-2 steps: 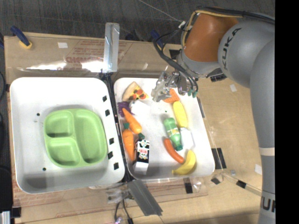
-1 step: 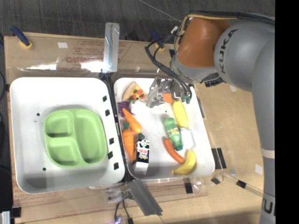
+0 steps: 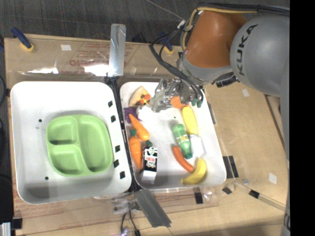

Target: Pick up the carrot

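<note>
Camera view: fingers (image 3: pixel 167 98), state unclear, above carrot (image 3: pixel 135 152) crowded by milk carton (image 3: pixel 150 162).

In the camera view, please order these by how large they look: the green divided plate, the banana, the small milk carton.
1. green divided plate, by far the largest
2. banana
3. milk carton
The last two look close; the banana seems slightly longer, so I am unsure.

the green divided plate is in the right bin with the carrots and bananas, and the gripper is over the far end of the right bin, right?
Not quite. The camera view shows the green divided plate alone in the left bin. The carrots and bananas lie in the right bin, with the gripper over its far end.
</note>
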Robot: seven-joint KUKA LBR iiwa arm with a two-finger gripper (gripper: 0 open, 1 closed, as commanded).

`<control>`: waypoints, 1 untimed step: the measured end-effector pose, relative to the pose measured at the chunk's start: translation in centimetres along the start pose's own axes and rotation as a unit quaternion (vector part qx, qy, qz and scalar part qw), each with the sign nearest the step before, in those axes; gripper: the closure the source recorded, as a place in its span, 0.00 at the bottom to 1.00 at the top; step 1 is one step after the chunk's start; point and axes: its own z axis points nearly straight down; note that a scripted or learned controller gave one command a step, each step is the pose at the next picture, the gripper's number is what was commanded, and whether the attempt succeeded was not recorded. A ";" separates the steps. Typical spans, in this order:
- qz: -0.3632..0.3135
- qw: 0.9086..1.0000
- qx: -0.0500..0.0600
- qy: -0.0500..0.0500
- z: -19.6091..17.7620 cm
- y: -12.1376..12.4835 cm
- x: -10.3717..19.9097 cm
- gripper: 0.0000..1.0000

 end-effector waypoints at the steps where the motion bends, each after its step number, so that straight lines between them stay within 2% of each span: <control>1: -0.003 1.000 0.000 0.000 -1.0 0.1 -0.1 1.00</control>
